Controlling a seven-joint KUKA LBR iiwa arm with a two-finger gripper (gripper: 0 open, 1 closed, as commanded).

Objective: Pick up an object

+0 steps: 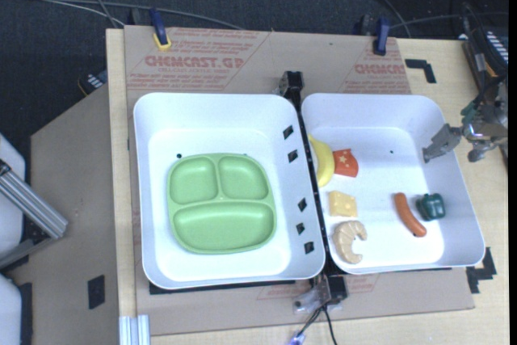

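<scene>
The fingers' spread cannot be told: the gripper (443,143) shows as a small grey piece over the right rim of the right bin (380,109), with nothing seen between them, and the rest of the wrist sits beyond that rim at the view's right edge.

The right bin has open white floor across its upper half and middle. The toy foods lie along its left wall and lower right. Against the left wall are one yellow banana-like piece (324,161), one red strawberry-like piece (346,163) touching it, one pale yellow cheese wedge (342,204) below them, and one tan croissant (350,241) near the lower left corner. Towards the lower right lie one orange-red sausage (409,214) and one dark green pepper-like piece (431,207), just beside each other and well below the gripper.

The left bin (161,113) holds one green three-compartment tray (221,204), with bare floor all round it, widest at the top.

Two clamps, one blue-and-yellow (160,30) and one blue (380,35), grip the bench's far edge
</scene>
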